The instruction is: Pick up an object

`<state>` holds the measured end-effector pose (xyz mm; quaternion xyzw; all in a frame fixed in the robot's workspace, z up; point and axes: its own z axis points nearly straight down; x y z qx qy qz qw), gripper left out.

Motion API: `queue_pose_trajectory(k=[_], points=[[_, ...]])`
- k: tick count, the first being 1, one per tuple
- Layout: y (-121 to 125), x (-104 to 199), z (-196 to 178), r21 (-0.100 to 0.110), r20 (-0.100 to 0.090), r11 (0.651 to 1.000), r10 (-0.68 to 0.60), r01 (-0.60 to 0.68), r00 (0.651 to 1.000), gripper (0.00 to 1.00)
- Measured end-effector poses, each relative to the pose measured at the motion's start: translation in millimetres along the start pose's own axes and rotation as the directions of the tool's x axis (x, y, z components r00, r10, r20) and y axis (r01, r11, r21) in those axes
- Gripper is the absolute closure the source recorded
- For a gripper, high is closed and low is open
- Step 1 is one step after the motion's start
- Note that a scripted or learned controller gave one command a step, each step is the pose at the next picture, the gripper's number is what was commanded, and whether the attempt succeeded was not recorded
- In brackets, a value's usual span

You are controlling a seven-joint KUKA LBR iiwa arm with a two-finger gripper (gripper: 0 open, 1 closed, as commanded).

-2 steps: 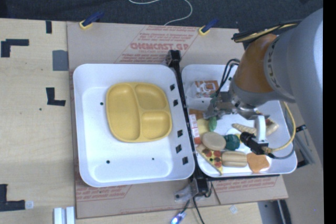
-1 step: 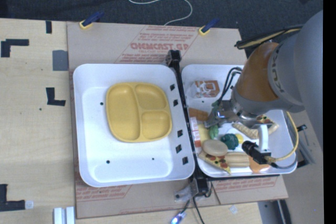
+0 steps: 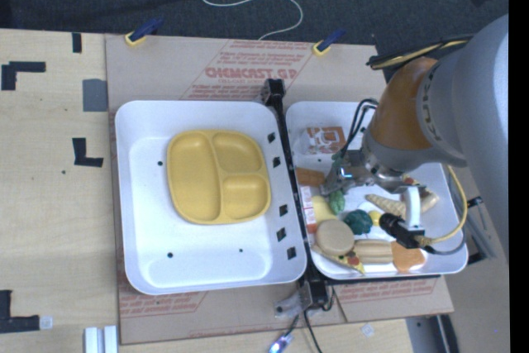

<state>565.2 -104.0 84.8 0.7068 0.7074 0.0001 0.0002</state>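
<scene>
My gripper (image 3: 341, 176) reaches down into the right bin (image 3: 453, 264) near its left side, under the grey arm with the orange band (image 3: 401, 107). Just below it lies a small green toy (image 3: 336, 201), and a brown piece (image 3: 310, 176) lies to its left. Around these lie several toy foods: a teal lump (image 3: 358, 221), a round tan bun (image 3: 335, 236), a hot dog (image 3: 372, 250), an orange piece (image 3: 409, 260) and a cone (image 3: 385, 204). A white packet with orange print (image 3: 323, 138) lies at the bin's far end. I see nothing lifted.
The left bin (image 3: 140, 260) holds a yellow divided plate (image 3: 219, 175). A black divider with clips (image 3: 283, 169) runs between the bins. A black cable with a yellow wire (image 3: 438, 240) trails over the right bin's near corner. Both bins rest on cardboard (image 3: 240, 66).
</scene>
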Motion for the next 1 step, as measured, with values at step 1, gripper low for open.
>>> queue_pose_trajectory(k=[1], points=[[-55.3, -14.1, -0.6, 0.002, 0.000, 1.000, 0.003, -0.003, 1.000, 0.00]])
